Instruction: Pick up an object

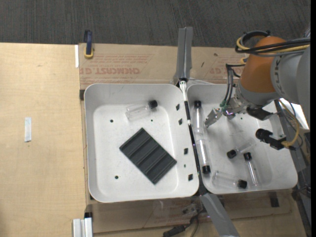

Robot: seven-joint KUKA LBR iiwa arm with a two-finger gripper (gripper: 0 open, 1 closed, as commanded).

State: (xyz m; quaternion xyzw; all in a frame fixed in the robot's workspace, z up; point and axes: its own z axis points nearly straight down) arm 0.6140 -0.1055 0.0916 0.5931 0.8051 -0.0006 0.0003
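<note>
Plywood bench [39,181] bears 2 white bins [94,147]; dark carpet [123,9] behind.

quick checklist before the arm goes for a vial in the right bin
1. Hand over the right white bin: ok, it hangs over the upper left part.
2. Hand carries nothing: cannot tell, the tips are too small to read.
3. Target near: ok, a long clear plastic vial with a black cap lies just left of the hand, along the bin's left wall.
4. Room around that vial: not ok, it lies against the wall.
5. Easier targets: ok, a short clear black-capped vial lies in open floor at lower right.
6. Left white bin uninvolved: ok, its dark grey ribbed slab lies apart.
</note>
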